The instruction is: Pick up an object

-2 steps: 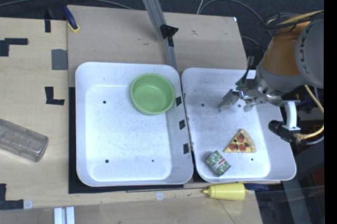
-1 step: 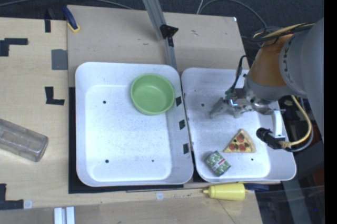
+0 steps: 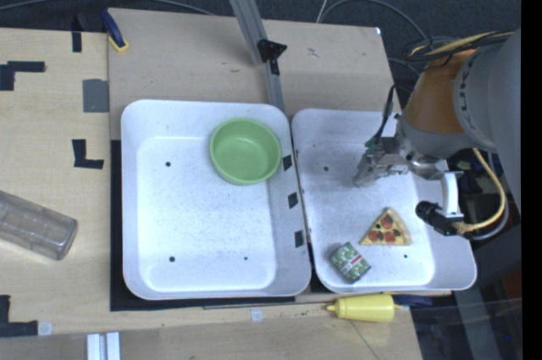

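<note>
From above, the gripper (image 3: pixel 370 172) hangs low in the right bin (image 3: pixel 339 134); whether it is released or clenched, I cannot tell. A pizza slice (image 3: pixel 388 229) and green carton (image 3: pixel 349 261) lie nearer the front; a green bowl (image 3: pixel 246 151) occupies the left bin (image 3: pixel 152 180).

- No text, label, brand, number or sign can be read anywhere on the bench.
- The small green can (image 3: pixel 349 261) in the right bin (image 3: pixel 339 138) carries a patterned wrapper, but its print is too small and blurred to make out.
- The yellow bottle (image 3: pixel 366 308) at the bench's front edge bears no legible marking.
</note>
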